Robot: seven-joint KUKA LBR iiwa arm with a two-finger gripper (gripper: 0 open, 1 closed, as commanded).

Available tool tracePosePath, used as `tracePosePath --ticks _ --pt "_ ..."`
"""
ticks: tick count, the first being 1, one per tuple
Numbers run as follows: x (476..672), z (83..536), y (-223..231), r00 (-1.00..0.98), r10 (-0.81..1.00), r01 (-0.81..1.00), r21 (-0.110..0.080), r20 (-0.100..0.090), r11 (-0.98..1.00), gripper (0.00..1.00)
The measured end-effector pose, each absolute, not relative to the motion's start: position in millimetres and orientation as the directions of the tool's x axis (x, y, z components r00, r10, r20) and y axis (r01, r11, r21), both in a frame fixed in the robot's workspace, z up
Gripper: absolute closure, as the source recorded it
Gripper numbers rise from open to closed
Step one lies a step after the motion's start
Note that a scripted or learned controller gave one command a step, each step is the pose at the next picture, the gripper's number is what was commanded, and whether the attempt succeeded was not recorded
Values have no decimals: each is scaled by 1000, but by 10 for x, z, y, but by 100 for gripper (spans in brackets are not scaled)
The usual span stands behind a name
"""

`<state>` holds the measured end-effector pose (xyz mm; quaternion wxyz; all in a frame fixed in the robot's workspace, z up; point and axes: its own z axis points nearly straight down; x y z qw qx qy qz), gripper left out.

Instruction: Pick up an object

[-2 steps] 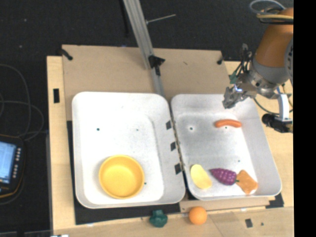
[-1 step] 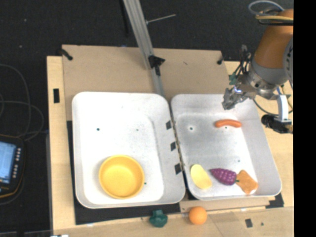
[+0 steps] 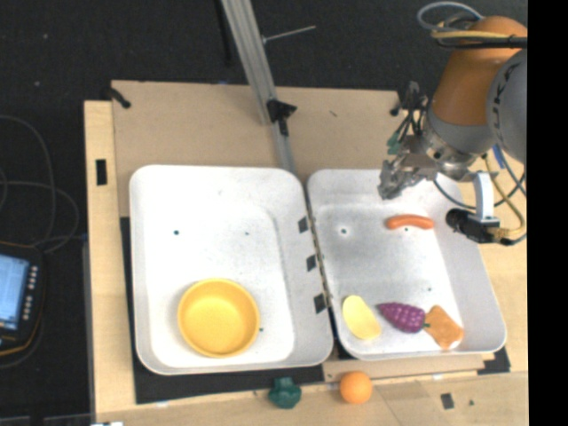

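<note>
The tool (image 3: 393,183) is seen above the far edge of the right bin (image 3: 461,269), its state cannot be told, and an orange sausage (image 3: 410,223) is placed just beside it.

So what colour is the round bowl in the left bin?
Yellow. The round plastic bowl shows clearly in the camera view, sitting in the left white bin.

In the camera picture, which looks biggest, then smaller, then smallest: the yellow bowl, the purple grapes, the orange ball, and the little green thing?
Largest to smallest as they look in the camera view:
1. yellow bowl, biggest by far
2. purple grapes
3. orange ball and green thing: these two look about alike, so I won't rank them.
</note>
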<state>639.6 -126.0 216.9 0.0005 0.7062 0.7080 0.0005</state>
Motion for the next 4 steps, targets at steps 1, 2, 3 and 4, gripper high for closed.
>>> tracePosePath --ticks 1,2,3,4 --pt "6272 2236 -860 -6 1000 1000 3 1 6 100" --pt "6125 2336 -263 -8 1000 1000 2 3 8 100" --pt "5912 2280 257 -7 1000 1000 0 1 7 100" --pt "5781 2335 667 -7 1000 1000 0 3 7 100"
